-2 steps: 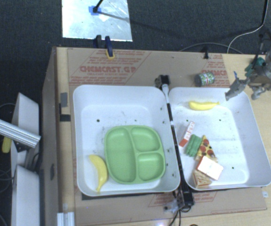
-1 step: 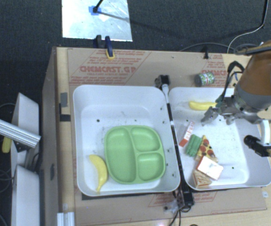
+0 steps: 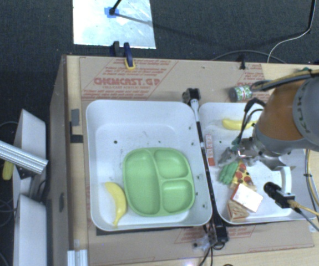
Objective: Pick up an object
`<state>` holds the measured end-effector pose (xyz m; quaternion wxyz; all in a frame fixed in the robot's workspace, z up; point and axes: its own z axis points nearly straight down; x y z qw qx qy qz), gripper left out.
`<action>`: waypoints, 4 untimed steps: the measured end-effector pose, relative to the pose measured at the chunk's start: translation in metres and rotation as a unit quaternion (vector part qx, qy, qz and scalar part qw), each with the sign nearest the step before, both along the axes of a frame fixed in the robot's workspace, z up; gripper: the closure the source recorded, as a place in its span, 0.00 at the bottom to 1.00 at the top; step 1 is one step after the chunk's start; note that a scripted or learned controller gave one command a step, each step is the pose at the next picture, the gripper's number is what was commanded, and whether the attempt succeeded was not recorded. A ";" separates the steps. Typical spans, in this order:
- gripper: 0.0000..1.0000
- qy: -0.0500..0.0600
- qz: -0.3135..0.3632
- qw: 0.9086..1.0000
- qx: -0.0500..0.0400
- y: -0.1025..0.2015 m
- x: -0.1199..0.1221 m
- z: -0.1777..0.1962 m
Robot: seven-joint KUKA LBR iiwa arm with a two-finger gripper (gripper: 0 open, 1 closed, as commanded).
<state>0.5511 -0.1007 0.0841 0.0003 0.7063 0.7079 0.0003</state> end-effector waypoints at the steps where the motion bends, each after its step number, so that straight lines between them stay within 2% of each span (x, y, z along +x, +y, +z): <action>1: 0.00 -0.001 -0.001 1.000 -0.001 -0.035 0.002 0.032; 2: 0.00 -0.007 -0.001 1.000 -0.002 -0.007 -0.018 0.005; 3: 0.00 -0.007 -0.001 1.000 0.000 -0.038 -0.032 0.005; 4: 0.00 -0.003 0.000 1.000 -0.001 -0.040 -0.012 0.116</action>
